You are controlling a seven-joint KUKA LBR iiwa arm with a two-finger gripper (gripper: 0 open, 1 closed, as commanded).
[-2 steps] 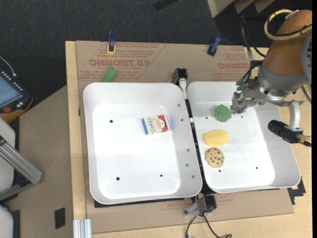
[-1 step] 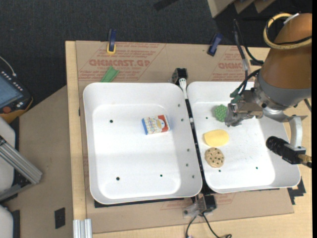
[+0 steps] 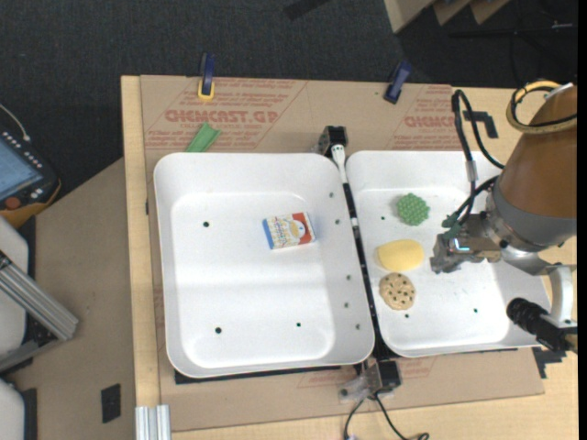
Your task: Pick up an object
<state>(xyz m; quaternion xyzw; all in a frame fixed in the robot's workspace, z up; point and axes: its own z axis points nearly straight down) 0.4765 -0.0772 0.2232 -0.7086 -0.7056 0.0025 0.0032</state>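
Camera view showed the bench [image 3: 147, 246] covered with cardboard, carrying two white bins side by side. The left bin [image 3: 229, 319] held one small blue and white packet [image 3: 288, 231] near its middle. The right bin [image 3: 431, 328] held three things close to its left edge: a green bumpy ball [image 3: 413, 209] toward the far edge, a yellow rounded piece [image 3: 401, 255] below it, and a brown cookie [image 3: 397, 291] just beside the yellow piece on the near side. The grey and orange arm [image 3: 541, 172] reached over the right edge of the right bin. Its gripper [image 3: 448, 255] hung just to the right of the yellow piece; whether it was open or closed I could not tell, and nothing was seen held in it. A green strip [image 3: 202, 137] lay on the cardboard past the left bin's far edge.
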